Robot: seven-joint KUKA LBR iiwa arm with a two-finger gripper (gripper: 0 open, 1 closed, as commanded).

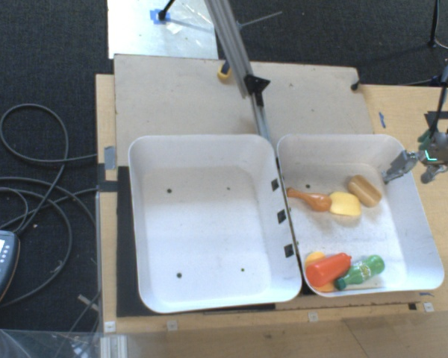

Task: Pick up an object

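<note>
The tool point(407, 164) enters from the right edge, where most of the arm is cut off by the frame; only a grey finger-like tip reaches over the upper right rim of the right bin point(411, 222), with a small green light glowing on the body behind it. Whether the tool is open or closed cannot be told, as it is small and partly out of frame. Nothing is seen held by it.

All the objects lie in the right bin. A brown bread roll point(365, 190) sits near the upper right, closest to the tool but apart from it. Just beside the roll, to its left and lower, lies a pale yellow piece point(346, 204), too blurred to name, touching the bowl end of an orange spoon-like utensil point(311, 198) whose handle points toward the divider. At the bin's near edge, a red pepper-like toy point(329, 264) rests on an orange piece that is mostly hidden under it, and a green bottle point(361, 271) lies on its side just beside them.

The left bin point(145, 222) shows a few dark specks on its floor. A slanted metal pole point(231, 39) crosses the tabletop point(172, 95) and ends between the bins.
</note>
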